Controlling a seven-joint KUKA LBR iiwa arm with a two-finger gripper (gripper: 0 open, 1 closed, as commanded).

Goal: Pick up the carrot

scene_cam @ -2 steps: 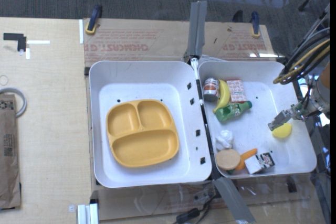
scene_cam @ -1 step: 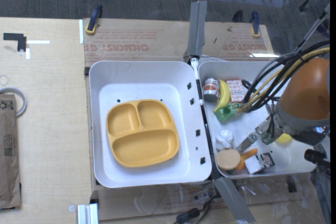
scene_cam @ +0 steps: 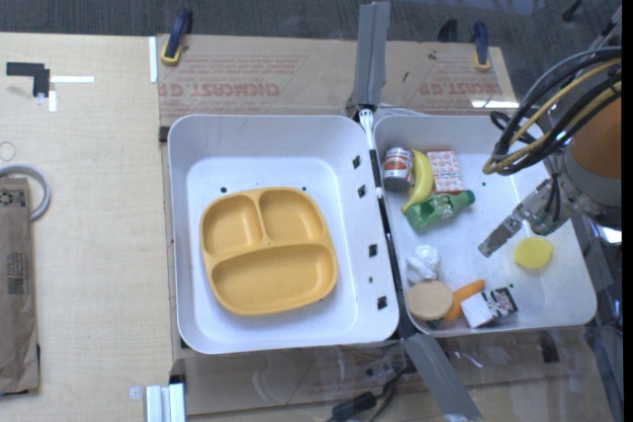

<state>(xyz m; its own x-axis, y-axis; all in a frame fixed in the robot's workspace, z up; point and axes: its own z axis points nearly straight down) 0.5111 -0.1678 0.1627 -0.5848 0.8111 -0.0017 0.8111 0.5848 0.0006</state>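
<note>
The carrot (scene_cam: 466, 295) is a short orange piece lying near the front edge of the right bin (scene_cam: 569, 306). It is wedged between a tan round disc (scene_cam: 429, 299) on its left and a small white box with a black label (scene_cam: 491, 306) on its right. My gripper (scene_cam: 492, 243) hangs over the right bin's middle, slanting down to the left from the wrist. It is above and a little to the right of the carrot, apart from it, and nothing shows in it.
The right bin also holds a small can (scene_cam: 397, 166), a banana (scene_cam: 421, 178), a green bottle (scene_cam: 441, 209), a red-and-white packet (scene_cam: 446, 169), a white crumpled item (scene_cam: 423, 262) and a yellow round object (scene_cam: 534, 254). A yellow divided plate (scene_cam: 267, 250) lies in the left bin (scene_cam: 188, 212).
</note>
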